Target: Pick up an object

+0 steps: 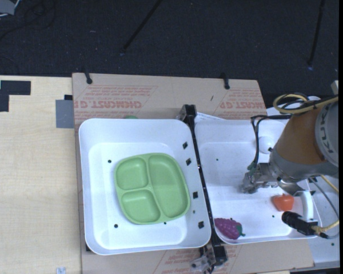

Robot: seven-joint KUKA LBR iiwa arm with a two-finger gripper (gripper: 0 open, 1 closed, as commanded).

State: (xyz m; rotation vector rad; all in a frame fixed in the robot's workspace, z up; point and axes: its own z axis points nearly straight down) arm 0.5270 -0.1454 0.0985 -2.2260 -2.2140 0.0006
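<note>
White plastic bins sit side by side on the bench, the left bin (97, 147) holding a green divided plate (151, 188) near its middle. Reaching in from the right, the grey-and-orange arm (302, 141) lowers its gripper (252, 182) to the floor of the right bin (228, 153); whether it is wide or narrow cannot be told from this angle. An orange-red object (284, 201) lies just beside the wrist, while a purple grape bunch (229, 228) rests at the bin's near-left corner, apart from the gripper.
</note>
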